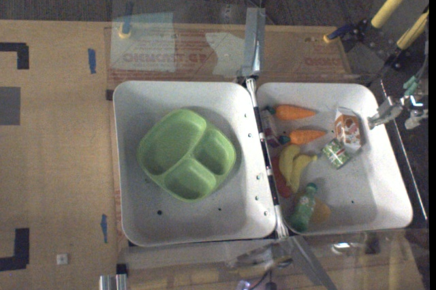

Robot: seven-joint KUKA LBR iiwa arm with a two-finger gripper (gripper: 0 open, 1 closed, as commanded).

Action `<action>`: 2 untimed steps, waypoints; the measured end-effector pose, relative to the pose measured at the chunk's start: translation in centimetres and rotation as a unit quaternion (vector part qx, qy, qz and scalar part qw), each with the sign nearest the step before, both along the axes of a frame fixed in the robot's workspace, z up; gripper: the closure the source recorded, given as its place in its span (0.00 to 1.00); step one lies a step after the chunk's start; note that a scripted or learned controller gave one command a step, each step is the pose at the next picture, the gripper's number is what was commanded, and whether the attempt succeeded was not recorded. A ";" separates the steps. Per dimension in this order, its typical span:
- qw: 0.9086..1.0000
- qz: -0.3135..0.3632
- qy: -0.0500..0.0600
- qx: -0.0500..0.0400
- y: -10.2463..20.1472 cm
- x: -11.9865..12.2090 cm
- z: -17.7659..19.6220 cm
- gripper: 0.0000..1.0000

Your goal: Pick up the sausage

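The gripper (398,108) sits at the right bin's (381,207) upper right rim — too small and pale against the clutter to tell its state. The left bin (136,214) holds a green divided plate (187,154). In the right bin lie two carrots (295,112), a banana (293,165), a green bottle (304,205) and a packet (347,129). A dark reddish piece against the left wall, beside the banana — probably the sausage (280,181) — lies well apart from the gripper.
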State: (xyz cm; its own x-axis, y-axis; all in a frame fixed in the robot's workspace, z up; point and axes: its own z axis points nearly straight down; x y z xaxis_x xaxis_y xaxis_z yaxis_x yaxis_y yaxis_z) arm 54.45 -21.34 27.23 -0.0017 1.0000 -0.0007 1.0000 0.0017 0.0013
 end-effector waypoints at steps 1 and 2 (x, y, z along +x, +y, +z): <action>0.998 -0.065 0.001 0.001 5.2 -1.5 -14.8 0.00; 0.997 -0.075 -0.004 0.000 8.3 -6.3 -18.4 0.00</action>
